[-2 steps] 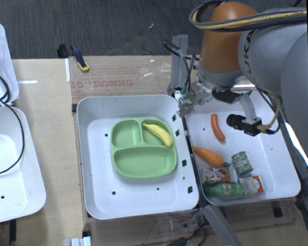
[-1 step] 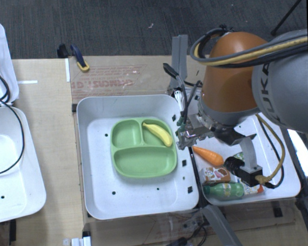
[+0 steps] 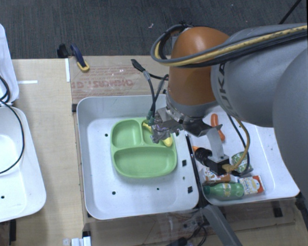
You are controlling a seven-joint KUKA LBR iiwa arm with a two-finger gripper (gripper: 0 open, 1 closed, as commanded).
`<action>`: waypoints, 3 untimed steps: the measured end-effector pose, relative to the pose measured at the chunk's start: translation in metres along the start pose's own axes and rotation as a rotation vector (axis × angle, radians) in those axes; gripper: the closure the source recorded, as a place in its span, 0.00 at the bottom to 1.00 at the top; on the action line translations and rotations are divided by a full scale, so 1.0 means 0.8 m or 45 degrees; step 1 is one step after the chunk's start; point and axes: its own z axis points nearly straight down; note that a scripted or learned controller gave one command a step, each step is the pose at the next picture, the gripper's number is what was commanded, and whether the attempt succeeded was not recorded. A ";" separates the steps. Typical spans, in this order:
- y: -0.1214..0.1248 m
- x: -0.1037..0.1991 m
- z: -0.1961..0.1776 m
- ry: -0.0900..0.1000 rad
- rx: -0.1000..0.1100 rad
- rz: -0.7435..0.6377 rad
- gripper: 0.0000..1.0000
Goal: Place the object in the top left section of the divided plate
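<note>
The jaws sit low over the plate's upper right corner, and whether they are spread or closed cannot be told from this angle; the gripper (image 3: 162,132) hides its own tips. A small yellow object (image 3: 167,141) shows just beneath and beside it, touching or nearly touching the metal, at the plate's right rim. A second sliver of yellow (image 3: 145,125) peeks out at the gripper's left, by the divider between the two upper sections. Whether either piece is clamped cannot be judged.

The green plate (image 3: 140,164) lies in the left bin (image 3: 94,163), closer to that bin's right wall than its left. A broad strip of bare white floor runs along the plate's left side and below it; the gap on the right, toward the wall shared with the right bin (image 3: 278,165), is narrow. The arm (image 3: 228,71) covers much of the upper right of the scene, its orange band (image 3: 197,57) hanging over the back edge of the left bin.

The plate's top left section (image 3: 125,134) and large lower section (image 3: 145,161) show only green. The right bin holds a green bottle (image 3: 226,190) near its front wall, a carton (image 3: 251,184) beside it, and an orange piece (image 3: 217,125) further back, partly behind the arm.
</note>
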 end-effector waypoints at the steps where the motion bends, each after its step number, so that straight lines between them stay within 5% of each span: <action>1: -0.004 0.053 -0.007 0.000 -0.001 -0.038 1.00; 2: -0.007 0.099 -0.070 -0.001 -0.002 -0.190 1.00; 3: -0.044 0.094 -0.049 -0.001 0.001 -0.275 1.00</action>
